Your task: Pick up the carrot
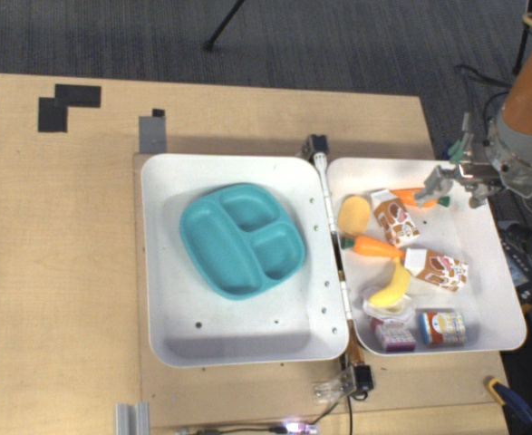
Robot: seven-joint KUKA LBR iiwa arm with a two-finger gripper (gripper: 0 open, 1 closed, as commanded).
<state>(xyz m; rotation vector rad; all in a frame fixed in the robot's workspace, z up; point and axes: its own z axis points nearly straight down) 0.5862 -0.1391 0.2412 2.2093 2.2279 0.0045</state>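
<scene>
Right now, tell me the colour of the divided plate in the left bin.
Teal-blue divided plate, seen best in the camera view.

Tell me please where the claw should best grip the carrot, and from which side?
Probably at the carrot's middle, coming from above, fingers across its narrow width. It lies flat, pointing left to right, between the lemon and banana; its right end meets a carton.

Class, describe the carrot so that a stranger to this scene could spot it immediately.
Start at the right-hand white bin. Near its left wall lies the long orange tapered carrot, below the round yellow lemon and above the curved yellow banana. It alone is slim, orange and pointed.
</scene>
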